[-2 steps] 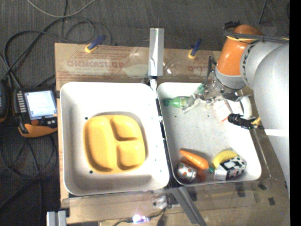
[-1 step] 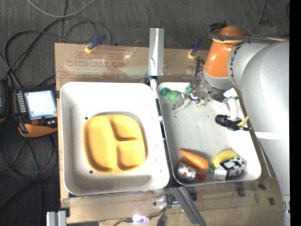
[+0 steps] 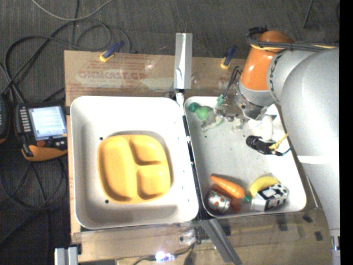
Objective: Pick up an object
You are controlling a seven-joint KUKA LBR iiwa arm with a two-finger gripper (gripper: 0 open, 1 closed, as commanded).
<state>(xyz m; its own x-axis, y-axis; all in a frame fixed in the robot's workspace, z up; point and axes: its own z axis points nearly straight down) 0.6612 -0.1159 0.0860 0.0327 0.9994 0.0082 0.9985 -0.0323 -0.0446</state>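
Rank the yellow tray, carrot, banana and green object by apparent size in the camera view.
1. Yellow tray, largest by far.
2. Carrot.
3. Banana, partly hidden, close to the carrot; order unsure.
4. Green object, smallest.

Open floor spans the right bin's (image 3: pixel 194 164) middle; carrot (image 3: pixel 227 186), banana (image 3: pixel 262 183) and metal cup (image 3: pixel 218 202) crowd its near end.
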